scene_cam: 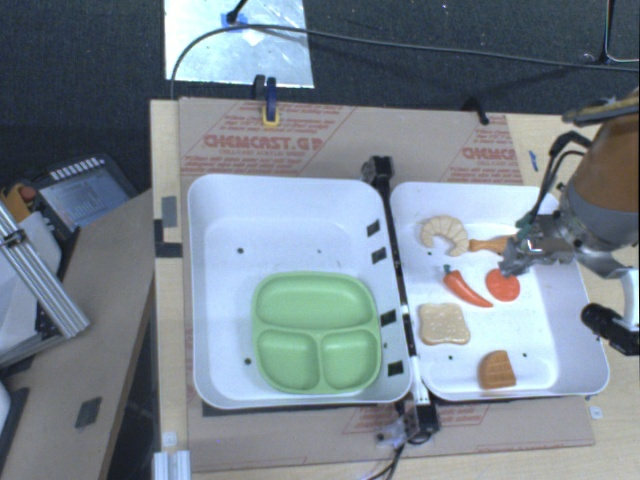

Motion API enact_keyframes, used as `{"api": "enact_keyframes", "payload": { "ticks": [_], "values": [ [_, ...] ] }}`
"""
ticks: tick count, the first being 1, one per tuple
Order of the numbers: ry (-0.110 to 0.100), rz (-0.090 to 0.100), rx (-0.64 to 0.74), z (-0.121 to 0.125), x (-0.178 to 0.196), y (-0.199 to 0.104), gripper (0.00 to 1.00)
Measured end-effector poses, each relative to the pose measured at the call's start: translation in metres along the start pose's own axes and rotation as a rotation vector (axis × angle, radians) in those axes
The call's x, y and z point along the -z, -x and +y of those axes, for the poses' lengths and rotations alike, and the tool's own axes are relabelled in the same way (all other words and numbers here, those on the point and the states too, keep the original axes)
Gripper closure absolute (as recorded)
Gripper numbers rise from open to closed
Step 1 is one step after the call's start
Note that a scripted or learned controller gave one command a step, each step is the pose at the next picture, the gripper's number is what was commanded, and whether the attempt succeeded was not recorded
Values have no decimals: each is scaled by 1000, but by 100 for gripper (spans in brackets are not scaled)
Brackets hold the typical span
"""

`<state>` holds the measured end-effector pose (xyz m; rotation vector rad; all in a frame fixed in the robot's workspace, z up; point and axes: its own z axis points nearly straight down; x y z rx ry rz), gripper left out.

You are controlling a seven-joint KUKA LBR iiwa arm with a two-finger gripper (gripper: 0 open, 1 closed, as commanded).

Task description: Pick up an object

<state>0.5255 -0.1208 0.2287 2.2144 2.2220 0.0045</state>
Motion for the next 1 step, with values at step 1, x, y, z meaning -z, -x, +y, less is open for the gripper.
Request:
{"api": "enact_keyframes", "payload": {
  "ticks": [1],
  "values": [
    [-2,2,6,14,5,-53,100]
  ]
}}
